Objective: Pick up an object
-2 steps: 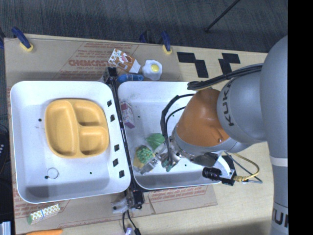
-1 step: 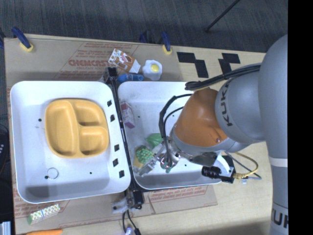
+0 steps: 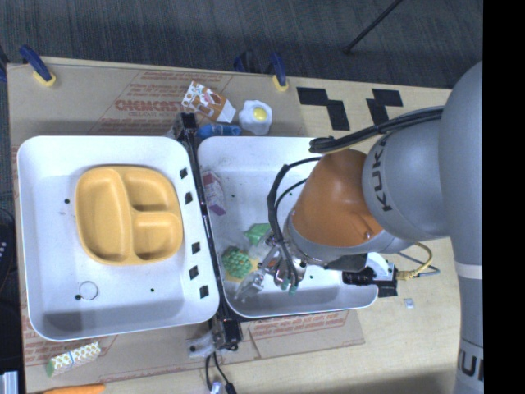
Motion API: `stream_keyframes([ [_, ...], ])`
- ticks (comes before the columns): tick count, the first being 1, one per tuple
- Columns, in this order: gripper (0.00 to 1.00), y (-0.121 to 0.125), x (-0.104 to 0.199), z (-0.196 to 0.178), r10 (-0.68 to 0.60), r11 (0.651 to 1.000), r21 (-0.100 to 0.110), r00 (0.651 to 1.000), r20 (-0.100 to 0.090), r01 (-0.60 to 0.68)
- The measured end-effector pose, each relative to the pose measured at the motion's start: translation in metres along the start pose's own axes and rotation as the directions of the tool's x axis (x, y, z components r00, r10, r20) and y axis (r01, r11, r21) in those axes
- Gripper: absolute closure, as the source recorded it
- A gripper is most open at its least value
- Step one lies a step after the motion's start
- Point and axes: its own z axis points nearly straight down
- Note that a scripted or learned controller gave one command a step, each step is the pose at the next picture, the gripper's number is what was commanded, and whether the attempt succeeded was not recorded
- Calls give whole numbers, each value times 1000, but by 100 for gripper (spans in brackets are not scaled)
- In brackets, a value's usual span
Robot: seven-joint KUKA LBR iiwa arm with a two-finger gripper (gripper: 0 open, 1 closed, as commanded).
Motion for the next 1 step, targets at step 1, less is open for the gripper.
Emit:
stream_keyframes([
  [1,0,-8,-6,-34,-293,956,1,956,13,293],
])
